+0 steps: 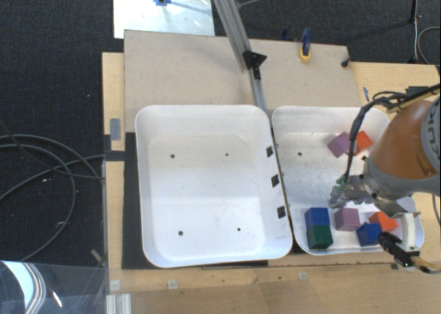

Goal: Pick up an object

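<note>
Hovering gripper [342, 192] over right bin [303, 133] | finger state unreadable | arm hides orange block [361, 142] partly

Both white bins, the left bin [207, 182] and the right bin [303, 161], look like smooth moulded plastic with a faint sheen. The desk [193, 65] shows matt, pale board, wood-like at its edges. The blocks, such as the purple block [347, 219] and blue block [318, 217], appear matt. The arm's orange band [406, 147] is glossy.
</note>
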Motion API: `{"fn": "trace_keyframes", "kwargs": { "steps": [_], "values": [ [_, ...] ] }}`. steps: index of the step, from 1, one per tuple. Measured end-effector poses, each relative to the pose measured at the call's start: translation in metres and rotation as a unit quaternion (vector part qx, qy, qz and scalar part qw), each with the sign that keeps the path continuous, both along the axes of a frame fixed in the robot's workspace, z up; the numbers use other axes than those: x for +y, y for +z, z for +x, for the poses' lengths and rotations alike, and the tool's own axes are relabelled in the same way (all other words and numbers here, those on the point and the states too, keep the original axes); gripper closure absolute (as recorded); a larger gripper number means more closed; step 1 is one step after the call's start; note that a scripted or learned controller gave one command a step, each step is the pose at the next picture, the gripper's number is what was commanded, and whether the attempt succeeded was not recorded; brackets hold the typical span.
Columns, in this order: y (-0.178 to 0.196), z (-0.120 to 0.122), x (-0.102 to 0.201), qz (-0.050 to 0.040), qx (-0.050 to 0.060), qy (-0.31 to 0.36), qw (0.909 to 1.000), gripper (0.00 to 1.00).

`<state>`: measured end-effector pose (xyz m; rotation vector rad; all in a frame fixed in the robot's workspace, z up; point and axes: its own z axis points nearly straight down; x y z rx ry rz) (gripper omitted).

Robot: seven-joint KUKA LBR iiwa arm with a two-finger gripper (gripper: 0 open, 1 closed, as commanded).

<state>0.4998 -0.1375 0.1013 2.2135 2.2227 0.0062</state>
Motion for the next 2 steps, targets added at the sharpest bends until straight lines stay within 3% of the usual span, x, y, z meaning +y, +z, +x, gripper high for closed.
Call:
{"fn": "trace_keyframes", "kwargs": {
  "steps": [1, 2],
  "values": [
    [0.149, -0.013, -0.030, -0.0019, -0.003, -0.001, 1.0000, 1.00],
    [0.070, 0.022, -0.037, 0.0005, 0.005, 0.000, 1.0000, 1.00]
  ]
}}
